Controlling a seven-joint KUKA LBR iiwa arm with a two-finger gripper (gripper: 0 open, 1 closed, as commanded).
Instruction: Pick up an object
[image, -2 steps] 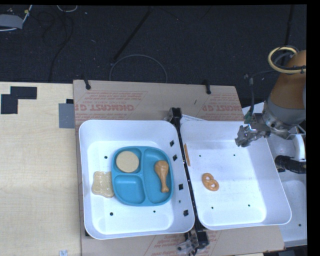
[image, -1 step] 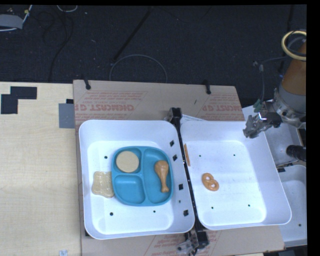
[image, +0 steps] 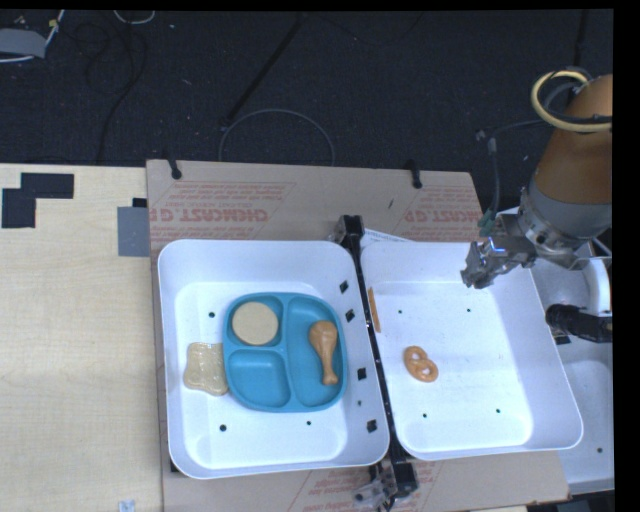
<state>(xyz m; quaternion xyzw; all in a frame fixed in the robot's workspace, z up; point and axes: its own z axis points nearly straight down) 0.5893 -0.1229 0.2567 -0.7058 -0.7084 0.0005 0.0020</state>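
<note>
A brown pretzel (image: 421, 364) lies on the floor of the right bin (image: 520, 400). In the left bin (image: 190, 290) sits a blue divided tray (image: 268, 385) holding a round tan cookie (image: 254, 323) and a drumstick (image: 325, 349). A pale bread-like piece (image: 205, 368) lies just left of the tray. My gripper (image: 482, 273) hangs over the far right corner of the right bin, up and to the right of the pretzel and well apart from it. Nothing shows between its fingertips.
The two bins meet at a black clamp ridge (image: 362, 330) running down the middle. A thin orange stick (image: 373, 308) lies along the right bin's left wall. Cardboard (image: 300, 200) underlies both bins. Black cables cross the dark floor behind.
</note>
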